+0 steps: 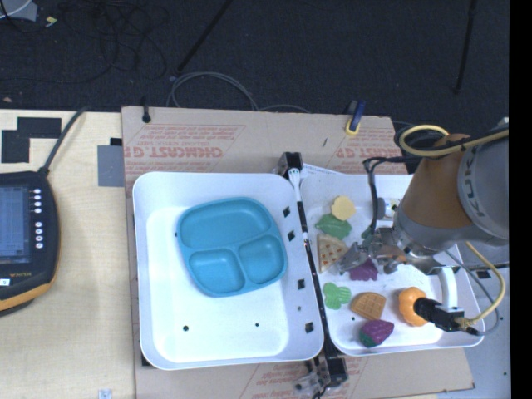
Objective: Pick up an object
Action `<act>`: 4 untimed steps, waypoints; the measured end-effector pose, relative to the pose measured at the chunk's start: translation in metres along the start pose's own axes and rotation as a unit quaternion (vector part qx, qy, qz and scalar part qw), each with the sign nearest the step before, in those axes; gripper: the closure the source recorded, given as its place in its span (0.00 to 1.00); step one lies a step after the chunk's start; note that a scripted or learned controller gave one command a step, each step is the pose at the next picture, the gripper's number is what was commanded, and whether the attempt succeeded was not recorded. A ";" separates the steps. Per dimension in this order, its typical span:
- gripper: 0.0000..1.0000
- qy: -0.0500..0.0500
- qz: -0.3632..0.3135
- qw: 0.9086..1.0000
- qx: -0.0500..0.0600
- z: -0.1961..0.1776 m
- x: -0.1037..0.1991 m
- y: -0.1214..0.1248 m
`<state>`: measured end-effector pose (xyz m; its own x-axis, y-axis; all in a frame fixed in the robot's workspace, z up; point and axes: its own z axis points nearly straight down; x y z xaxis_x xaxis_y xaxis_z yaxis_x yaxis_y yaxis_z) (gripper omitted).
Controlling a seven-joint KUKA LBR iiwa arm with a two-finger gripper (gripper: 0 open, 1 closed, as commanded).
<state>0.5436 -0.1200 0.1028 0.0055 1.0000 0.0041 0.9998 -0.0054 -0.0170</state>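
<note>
At the near edge of the right bin (pixel 416 349) a purple grape cluster (pixel 376 332) is seen. Just beyond it lies a tan biscuit (pixel 368 305), with an orange ball (pixel 407 304) to its right and a small green piece (pixel 336 294) to its left. A little farther in, the gripper (pixel 371 252) is placed low over the middle of this bin, directly above a dark purple piece (pixel 363 270), which is judged to be the thing meant to be picked. Whether the gripper is open or closed cannot be told, as its tip is lost against the piece and the wrist.

For the step to be done well, the piece should be straddled squarely and a firm closure made before any lift is tried. A straight vertical rise is advised, so that neighbours are not dragged along. The crowding is the chief hazard. A waffle piece (pixel 331 252) lies just left of the target, the biscuit lies just near of it, and either could be nudged or caught as well.

Farther back, a green leafy piece (pixel 332 225) and a yellow piece (pixel 342 207) are found near the far wall. The left bin (pixel 158 306) is occupied by a blue divided plate (pixel 233 246), well apart from the work. A teach pendant (pixel 21 231) is set at the far left of the bench.
</note>
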 end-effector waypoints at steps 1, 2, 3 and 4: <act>1.00 0.001 0.002 1.000 0.004 -0.006 -0.001 -0.001; 0.00 0.001 0.002 1.000 0.004 -0.006 -0.001 -0.001; 1.00 0.002 0.004 1.000 0.008 -0.012 -0.001 -0.002; 0.00 0.002 0.005 1.000 0.008 -0.011 -0.001 -0.002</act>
<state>0.5421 -0.1215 0.1143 0.0159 0.9998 0.0074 0.9993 -0.0157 -0.0331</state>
